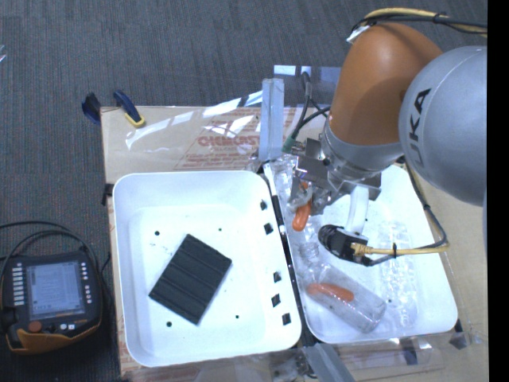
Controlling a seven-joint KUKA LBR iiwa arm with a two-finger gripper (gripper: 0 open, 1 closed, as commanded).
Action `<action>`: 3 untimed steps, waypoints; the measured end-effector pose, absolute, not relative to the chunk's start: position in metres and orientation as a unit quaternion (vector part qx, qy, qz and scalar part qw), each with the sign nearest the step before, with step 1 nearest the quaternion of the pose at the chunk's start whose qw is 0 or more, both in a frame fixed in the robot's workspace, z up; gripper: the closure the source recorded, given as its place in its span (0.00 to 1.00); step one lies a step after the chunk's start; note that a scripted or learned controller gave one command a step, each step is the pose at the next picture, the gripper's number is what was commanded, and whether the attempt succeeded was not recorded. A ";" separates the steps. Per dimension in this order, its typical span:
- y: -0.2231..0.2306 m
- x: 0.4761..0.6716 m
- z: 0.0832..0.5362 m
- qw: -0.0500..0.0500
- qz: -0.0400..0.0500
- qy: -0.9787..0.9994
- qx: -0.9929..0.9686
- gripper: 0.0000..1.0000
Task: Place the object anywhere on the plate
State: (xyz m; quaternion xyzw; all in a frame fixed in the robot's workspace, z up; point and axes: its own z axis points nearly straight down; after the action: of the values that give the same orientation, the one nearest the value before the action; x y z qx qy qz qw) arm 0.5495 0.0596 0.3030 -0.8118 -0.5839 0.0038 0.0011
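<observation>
A black ribbed square plate (pixel 191 278) lies flat in the left bin (pixel 135 205), a little left of its middle. My gripper (pixel 305 201) hangs over the left edge of the right bin (pixel 433 293), close to the divider between the bins. A small orange object (pixel 300 218) sits right at the gripper's tip; whether it is gripped or just lying beneath is unclear. A second orange-red sausage-shaped object (pixel 330 293) lies in the right bin's front part, among clear plastic.
Clear plastic pieces (pixel 374 313) are scattered across the right bin. A black cylinder (pixel 338 241) with a yellow cable (pixel 406 251) hangs off the wrist. Blue clamps (pixel 119 106) sit at the bench's back left; a teach pendant (pixel 49 293) rests at the far left.
</observation>
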 end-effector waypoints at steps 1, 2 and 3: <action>0.103 0.476 0.253 0.002 0.005 -0.538 -0.843 1.00; 0.214 0.489 0.252 0.001 0.006 -0.530 -0.848 1.00; 0.167 0.508 0.248 0.002 0.006 -0.601 -0.799 1.00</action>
State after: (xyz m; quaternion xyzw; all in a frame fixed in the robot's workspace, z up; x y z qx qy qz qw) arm 0.5076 0.1673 0.2482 -0.7989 -0.6014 0.0057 0.0016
